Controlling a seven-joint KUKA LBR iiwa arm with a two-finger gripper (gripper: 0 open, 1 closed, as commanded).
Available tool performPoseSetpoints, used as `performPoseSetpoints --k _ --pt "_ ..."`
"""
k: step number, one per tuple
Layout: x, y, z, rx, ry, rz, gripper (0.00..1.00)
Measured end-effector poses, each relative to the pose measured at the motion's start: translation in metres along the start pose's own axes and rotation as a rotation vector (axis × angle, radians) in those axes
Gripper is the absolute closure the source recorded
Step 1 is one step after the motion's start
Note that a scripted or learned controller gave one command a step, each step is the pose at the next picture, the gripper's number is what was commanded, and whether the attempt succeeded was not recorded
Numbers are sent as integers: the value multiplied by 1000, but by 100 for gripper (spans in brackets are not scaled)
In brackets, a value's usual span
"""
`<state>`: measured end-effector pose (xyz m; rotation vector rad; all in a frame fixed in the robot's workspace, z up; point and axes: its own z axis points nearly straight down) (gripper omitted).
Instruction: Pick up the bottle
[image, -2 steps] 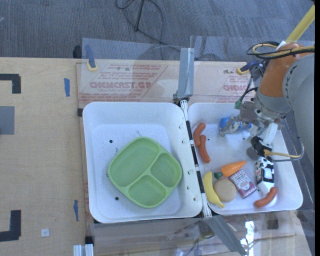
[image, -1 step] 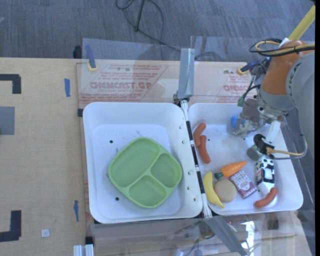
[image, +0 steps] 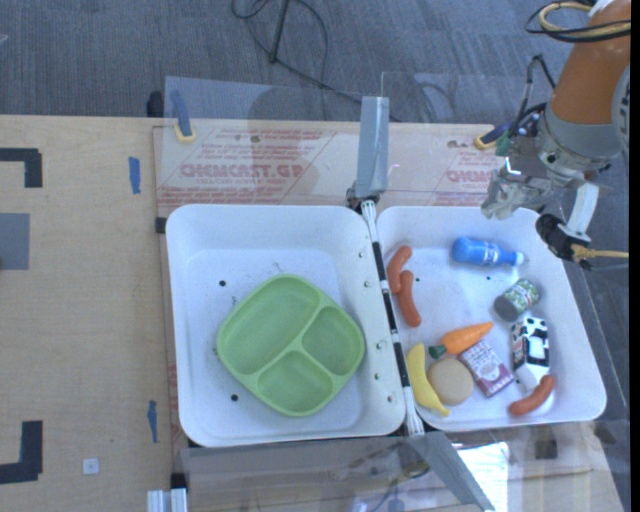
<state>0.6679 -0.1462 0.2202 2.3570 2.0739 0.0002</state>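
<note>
The bottle, blue with a white cap end, lies on its side in the far part of the right bin, its cap pointing toward the right wall. Nothing touches it; bare white floor surrounds it on all sides.

The gripper hangs above the bin's far rim, up and slightly right of the bottle and apart from it. Nothing is seen between bottle and claw. Whether the claw is released or clenched cannot be told: its tip is a pale grey mass against the pale bench, and it blends with the brackets around it. The arm rises from it toward the upper right, and its orange band is cut off by the frame's top and right edges. A dark cable fitting sits just right of the wrist.

Nearer the viewer in the same bin lie a small green-and-grey can, a black-and-white cow-patterned item, a carrot, a red carton, a round tan item touching a banana, and a sausage by the near right corner. Two more sausages lie along the dividing wall, well left of the bottle. The can's label and the carton's print are too small to read.

The left bin holds a green divided plate with three compartments.
</note>
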Motion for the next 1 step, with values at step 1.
performPoseSetpoints --k 1 --pt "0 0 0 1 0 0 0"
